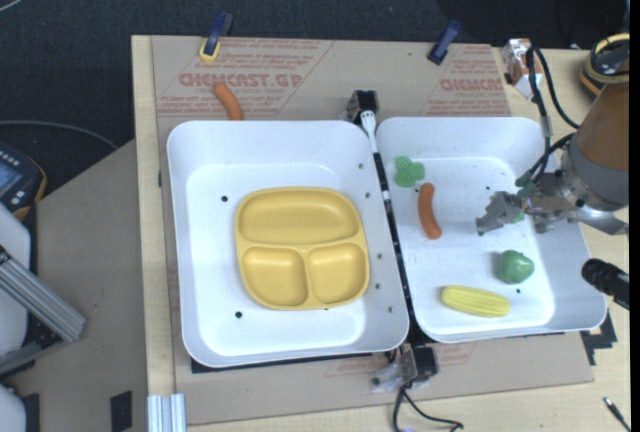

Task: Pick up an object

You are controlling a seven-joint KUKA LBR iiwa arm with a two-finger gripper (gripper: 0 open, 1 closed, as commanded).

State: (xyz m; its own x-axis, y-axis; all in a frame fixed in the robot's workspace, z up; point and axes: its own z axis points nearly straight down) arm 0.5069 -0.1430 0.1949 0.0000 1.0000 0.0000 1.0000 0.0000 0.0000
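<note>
The right bin (470, 135) holds a small green leafy piece (408, 172), an orange-red sausage (429, 211), a green pepper-like toy (514, 266) and a yellow corn cob (475, 301). My gripper (497, 216) hangs low over the right bin, right of the sausage and just above the green toy. Nothing shows between its fingertips. The arm's orange band (610, 135) is at the right edge.
The left bin (200, 220) carries a yellow three-compartment plate (300, 246). An orange sausage (229, 101) lies on the cardboard behind the left bin. Clamps (213, 38) hold the board's far edge. A black clip (363, 106) sits between the bins.
</note>
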